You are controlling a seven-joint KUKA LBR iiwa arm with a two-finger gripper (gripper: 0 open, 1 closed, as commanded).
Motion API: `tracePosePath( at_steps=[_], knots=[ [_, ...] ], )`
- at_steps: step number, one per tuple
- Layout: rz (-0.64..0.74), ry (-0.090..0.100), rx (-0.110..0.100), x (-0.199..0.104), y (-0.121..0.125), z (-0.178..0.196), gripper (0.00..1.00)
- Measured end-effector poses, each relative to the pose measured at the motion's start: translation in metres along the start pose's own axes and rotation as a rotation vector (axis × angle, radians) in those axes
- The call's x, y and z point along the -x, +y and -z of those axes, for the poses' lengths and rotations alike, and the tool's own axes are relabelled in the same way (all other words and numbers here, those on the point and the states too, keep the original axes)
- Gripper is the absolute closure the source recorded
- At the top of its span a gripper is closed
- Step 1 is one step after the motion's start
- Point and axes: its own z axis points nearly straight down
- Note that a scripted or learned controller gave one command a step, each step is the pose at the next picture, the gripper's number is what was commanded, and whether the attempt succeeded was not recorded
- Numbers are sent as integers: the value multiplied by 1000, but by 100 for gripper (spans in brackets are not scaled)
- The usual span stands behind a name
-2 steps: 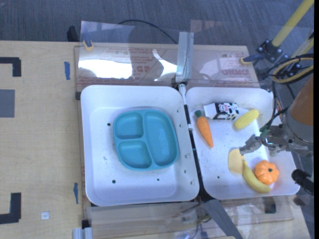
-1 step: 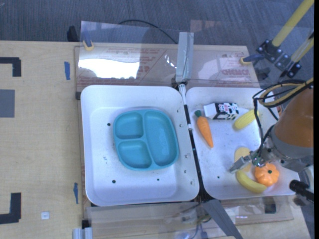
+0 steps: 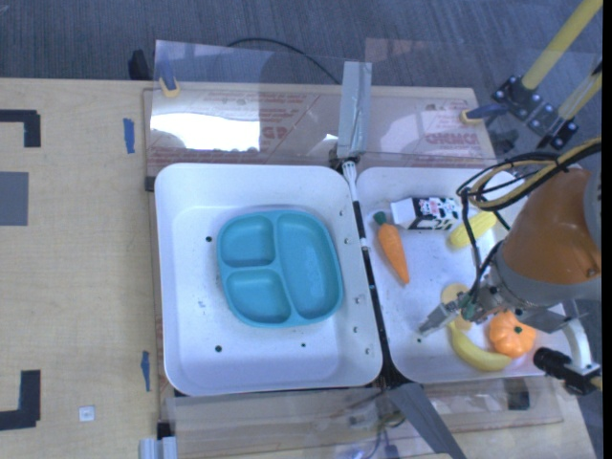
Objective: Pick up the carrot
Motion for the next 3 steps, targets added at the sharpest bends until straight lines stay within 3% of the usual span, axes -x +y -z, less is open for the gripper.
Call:
tracePosePath(
  at_steps=[1, 2, 3],
  knots=[
    [-20, -6, 8, -15, 36, 54, 0],
    [-536, -3, 6, -63, 93, 94, 0],
    [-239, -6, 5, -72, 120, 93, 0]
  ],
)
